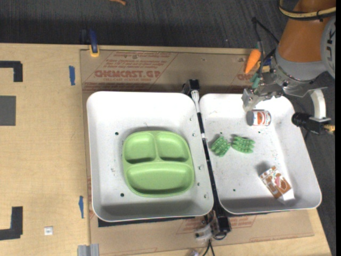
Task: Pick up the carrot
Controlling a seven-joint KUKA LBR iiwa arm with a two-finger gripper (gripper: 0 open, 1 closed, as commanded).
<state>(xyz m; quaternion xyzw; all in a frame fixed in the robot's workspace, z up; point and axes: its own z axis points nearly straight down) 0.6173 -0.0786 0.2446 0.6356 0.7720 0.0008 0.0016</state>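
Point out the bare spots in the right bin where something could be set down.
Free: the right bin's near-left floor, below the green toys and left of the packet; also the strip between the can and the packet. Crowded: the far edge, where the gripper hangs over the can, carrot beside it.

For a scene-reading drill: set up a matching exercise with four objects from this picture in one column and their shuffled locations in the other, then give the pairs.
1. orange carrot
2. green three-compartment plastic tray
3. small red-and-white can
4. red-and-white rectangular packet

A. left bin
B. right bin, near corner
C. cardboard behind the right bin
D. right bin, far side, by the hand

Pairs: 1-C, 2-A, 3-D, 4-B
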